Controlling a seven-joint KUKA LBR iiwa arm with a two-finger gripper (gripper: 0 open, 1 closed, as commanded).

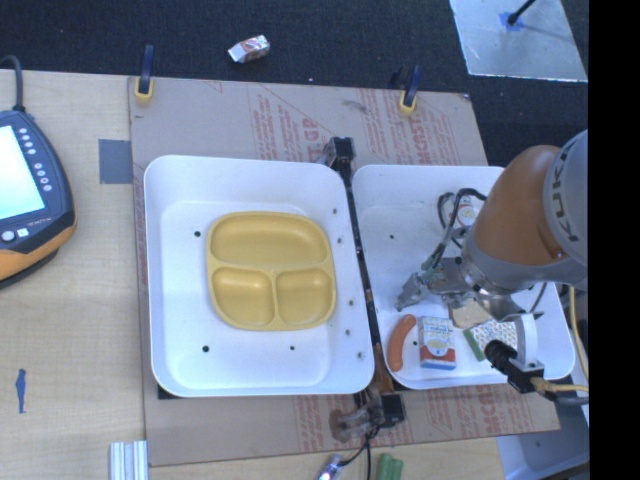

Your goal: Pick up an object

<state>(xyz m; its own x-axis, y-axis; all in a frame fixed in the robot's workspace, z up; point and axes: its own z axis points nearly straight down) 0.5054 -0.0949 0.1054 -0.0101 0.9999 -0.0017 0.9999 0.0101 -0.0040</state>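
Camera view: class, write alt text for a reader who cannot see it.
A grey and orange robot arm reaches into the right white bin, above a sausage, a small carton and other small items. The left white bin holds a yellow divided plate.

Robotics lab, clamped cardboard bench (300,118), teach pendant (30,203), white bins (165,268)

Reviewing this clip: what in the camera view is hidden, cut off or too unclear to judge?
- Claw: under the arm's wrist, its state unreadable.
- Right bin: the arm covers its right part and whatever lies there.
- Small carton: print too small to read.
- Item by the hot dog, at: partly covered, identity unclear.
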